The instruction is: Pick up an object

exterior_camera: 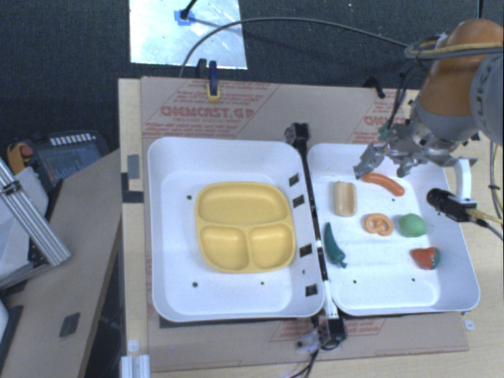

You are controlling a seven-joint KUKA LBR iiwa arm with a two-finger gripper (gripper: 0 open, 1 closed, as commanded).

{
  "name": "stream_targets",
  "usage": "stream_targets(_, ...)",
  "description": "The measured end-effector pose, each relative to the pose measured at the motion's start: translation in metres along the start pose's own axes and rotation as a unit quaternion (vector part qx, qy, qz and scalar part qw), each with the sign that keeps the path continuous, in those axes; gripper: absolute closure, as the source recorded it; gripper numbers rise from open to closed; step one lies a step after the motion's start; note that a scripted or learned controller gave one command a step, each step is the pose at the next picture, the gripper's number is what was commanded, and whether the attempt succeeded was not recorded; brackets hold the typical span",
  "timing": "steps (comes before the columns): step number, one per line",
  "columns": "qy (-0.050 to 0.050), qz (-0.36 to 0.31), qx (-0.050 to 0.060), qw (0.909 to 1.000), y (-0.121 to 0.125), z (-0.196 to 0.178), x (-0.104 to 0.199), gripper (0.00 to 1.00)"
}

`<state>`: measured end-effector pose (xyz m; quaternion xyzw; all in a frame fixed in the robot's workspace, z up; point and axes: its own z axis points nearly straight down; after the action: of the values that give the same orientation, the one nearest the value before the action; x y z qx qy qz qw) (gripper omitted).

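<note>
Spread apart and holding nothing, the jaws of the gripper (pixel 387 162) are hovering just above the orange sausage (pixel 383 183) at about one o'clock in the right bin (pixel 453 294). Lying below it are a bread roll (pixel 343 198), a pretzel (pixel 378 224), a green ball (pixel 411 225), a strawberry (pixel 425 257) and a green pepper (pixel 334 246) (near seven o'clock). A yellow divided tray (pixel 240 225) is sitting in the left bin (pixel 169 211).

Bench (pixel 130 211) bears cardboard sheet (pixel 236 105); two white bins (pixel 169 235) side by side
</note>
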<state>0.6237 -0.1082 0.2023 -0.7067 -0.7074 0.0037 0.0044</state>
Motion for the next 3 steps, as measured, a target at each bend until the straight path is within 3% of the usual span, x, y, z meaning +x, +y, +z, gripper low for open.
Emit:
stream_targets(1, -0.001, -0.001, -0.006, 1.0, 0.003, -0.007, 0.0, 0.0)
stream_targets(3, 0.0, 0.0, -0.005, 1.0, 0.004, 0.076, -0.003, 0.0)
